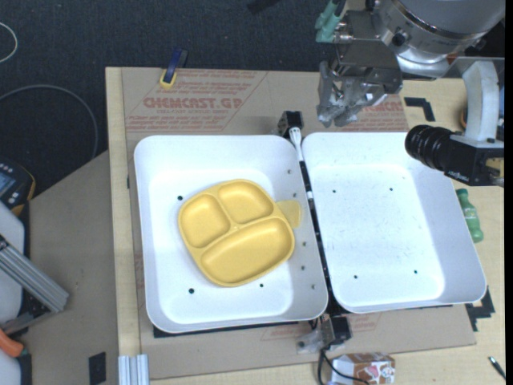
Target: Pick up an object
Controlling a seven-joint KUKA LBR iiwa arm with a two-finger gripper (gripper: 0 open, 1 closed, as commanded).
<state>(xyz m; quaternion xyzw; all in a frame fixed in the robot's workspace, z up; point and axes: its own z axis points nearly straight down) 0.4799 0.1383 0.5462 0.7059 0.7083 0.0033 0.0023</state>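
One yellow divided plate (235, 232) lies at the left bin's (152, 215) centre, seemingly light, stiff and slick, best pinched at its rim; whether the gripper (346, 107), at twelve o'clock above the right bin (449, 215), is open, I cannot tell.

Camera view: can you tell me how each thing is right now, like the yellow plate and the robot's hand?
Plate: yellow, three compartments, lying flat and right side up in the left bin, nothing in it.
Right bin: sits flat beside the left bin.
Gripper: hangs up above the back edge of the bins, away from the plate, holding nothing that can be seen.
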